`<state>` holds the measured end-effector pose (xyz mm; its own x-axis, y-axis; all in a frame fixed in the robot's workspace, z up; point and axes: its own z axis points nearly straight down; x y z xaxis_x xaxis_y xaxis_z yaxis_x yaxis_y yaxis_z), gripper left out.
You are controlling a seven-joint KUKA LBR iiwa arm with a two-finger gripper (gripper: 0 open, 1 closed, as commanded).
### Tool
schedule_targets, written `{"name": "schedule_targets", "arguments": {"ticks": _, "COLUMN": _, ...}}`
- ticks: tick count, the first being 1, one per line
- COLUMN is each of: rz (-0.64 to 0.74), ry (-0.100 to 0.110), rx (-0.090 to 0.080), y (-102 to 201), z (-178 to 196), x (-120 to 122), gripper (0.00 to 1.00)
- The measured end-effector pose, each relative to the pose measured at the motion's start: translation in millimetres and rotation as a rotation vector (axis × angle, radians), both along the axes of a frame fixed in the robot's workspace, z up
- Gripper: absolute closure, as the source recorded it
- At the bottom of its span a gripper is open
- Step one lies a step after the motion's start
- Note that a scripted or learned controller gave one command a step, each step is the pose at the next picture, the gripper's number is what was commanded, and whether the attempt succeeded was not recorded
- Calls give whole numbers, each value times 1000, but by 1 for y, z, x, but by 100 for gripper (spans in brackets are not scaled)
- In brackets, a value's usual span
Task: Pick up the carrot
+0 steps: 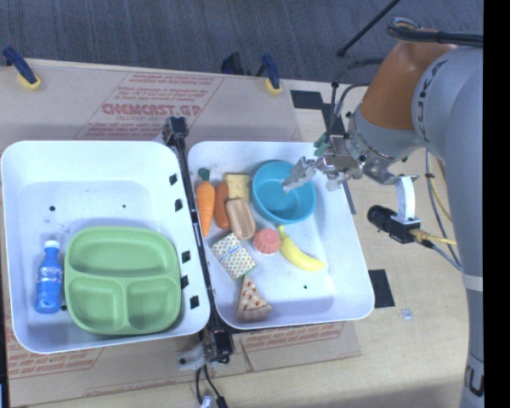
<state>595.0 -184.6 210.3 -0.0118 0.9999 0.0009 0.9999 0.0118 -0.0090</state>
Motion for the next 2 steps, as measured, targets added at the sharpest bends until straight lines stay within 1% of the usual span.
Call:
{"name": "schedule_targets", "arguments": {"ticks": 1, "rz": -43, "ry": 11, "rx": 4, "y": 86, "z": -101, "x": 8, "gripper": 0}}
{"name": "schedule_targets", "arguments": {"ticks": 2, "rz": -453, "ry": -3, "rx": -5, "y": 88, "z": -111, "x": 23, "gripper": 0}}
